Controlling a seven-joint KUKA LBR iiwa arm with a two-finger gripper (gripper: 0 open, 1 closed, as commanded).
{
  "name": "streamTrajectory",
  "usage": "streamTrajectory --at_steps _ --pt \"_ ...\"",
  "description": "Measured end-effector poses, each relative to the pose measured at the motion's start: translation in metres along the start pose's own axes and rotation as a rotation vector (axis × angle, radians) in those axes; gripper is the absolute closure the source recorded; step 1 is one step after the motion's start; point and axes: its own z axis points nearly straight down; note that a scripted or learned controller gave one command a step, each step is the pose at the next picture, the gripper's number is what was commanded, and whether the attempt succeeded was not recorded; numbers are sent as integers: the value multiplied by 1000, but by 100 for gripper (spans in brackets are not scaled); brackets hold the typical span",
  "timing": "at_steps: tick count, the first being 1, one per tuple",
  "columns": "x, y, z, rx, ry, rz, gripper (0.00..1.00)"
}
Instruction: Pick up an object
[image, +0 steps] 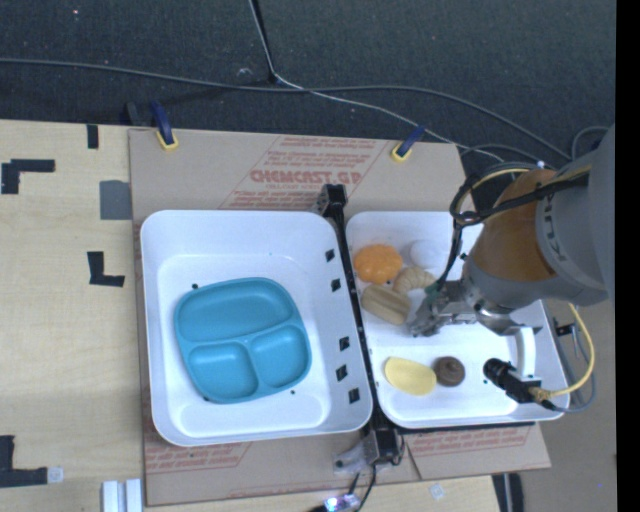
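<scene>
The right bin (455, 408) holds several small food-like objects. An orange round piece (378, 263) lies at its back left, with a white piece (425, 252) beside it. A tan oblong piece (386, 304) lies in the middle left. A yellow oval piece (410, 375) and a small brown round piece (450, 371) lie near the front. My gripper (428, 312) hangs low over the bin's middle, right beside the tan piece and a beige piece (414, 279). The arm's wrist covers its fingers.
The left bin (165, 245) holds a blue three-compartment plate (242, 336). A black divider (345, 300) runs between the bins. Cables hang along the arm at the right bin's right side. Cardboard lies under both bins.
</scene>
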Motion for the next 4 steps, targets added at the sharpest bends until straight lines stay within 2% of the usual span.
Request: streamTrajectory --at_steps 1,2,4 --pt "-1 2 -63 -3 1 0 100" --pt "-1 3 -108 -1 2 0 100" --pt "105 44 -101 3 4 -5 100"
